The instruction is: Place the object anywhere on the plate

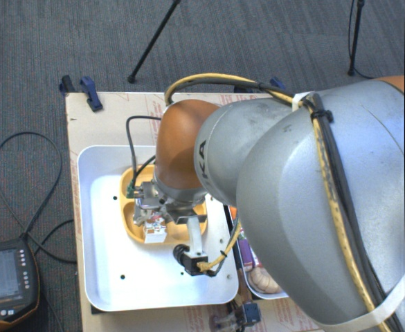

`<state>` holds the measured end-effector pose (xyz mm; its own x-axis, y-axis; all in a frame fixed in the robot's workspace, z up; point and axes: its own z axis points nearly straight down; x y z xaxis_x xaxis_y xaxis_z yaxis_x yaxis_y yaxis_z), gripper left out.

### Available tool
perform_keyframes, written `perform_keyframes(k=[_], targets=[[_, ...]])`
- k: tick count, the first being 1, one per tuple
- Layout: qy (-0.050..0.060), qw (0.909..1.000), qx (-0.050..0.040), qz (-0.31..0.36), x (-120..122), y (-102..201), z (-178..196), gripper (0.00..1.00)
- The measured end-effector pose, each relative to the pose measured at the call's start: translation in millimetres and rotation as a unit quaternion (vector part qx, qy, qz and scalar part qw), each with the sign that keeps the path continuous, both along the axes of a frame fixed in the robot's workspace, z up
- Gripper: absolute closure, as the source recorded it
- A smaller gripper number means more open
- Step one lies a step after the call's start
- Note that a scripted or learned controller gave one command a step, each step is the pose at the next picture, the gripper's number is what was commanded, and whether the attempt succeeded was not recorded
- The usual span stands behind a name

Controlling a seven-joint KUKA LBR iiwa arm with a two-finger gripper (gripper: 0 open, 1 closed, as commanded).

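You've got one grey arm (pixel 292 192) reaching over one bench (pixel 74 126), with two white bins on it, the left bin (pixel 102 254) in plain sight and the right bin (pixel 257 290) mostly hidden under the arm. Count one yellow plate (pixel 129 220) in the left bin and two blue clamps (pixel 81 88) on the bench's far corner. On the floor you have one pendant (pixel 5 282) at lower left and two tripod legs (pixel 157 37) up top.

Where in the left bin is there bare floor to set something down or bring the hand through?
Bare floor in the shallow white left bin: a strip along its left wall, beside the yellow plastic plate, and a wider patch along the near wall, left of the black fitting. Crowded: the middle, where the grey arm's hand sits over the plate.
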<state>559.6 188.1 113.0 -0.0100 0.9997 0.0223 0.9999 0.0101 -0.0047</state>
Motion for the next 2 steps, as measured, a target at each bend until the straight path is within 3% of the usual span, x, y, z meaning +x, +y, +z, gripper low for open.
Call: perform_keyframes(k=[2], targets=[[0.012,0.9999,0.0027,0.001,21,7,-2,1.00]])
